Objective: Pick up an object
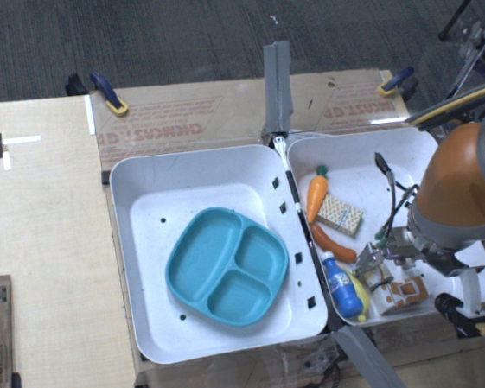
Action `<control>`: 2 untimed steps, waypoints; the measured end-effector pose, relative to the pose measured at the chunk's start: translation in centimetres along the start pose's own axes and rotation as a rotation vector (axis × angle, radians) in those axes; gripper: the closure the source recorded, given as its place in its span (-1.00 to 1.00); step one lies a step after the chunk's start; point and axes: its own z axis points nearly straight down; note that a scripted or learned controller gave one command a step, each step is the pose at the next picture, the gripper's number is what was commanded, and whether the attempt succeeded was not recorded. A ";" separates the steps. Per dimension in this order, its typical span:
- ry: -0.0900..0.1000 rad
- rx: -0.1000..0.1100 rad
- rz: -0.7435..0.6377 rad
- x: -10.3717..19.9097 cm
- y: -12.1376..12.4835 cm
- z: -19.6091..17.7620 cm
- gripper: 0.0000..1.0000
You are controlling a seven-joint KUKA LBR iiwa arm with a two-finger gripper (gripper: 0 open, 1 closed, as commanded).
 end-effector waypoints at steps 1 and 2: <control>0.000 0.001 0.004 -0.1 0.0 -0.9 1.00; -0.003 -0.001 0.056 6.6 7.3 -13.7 1.00</control>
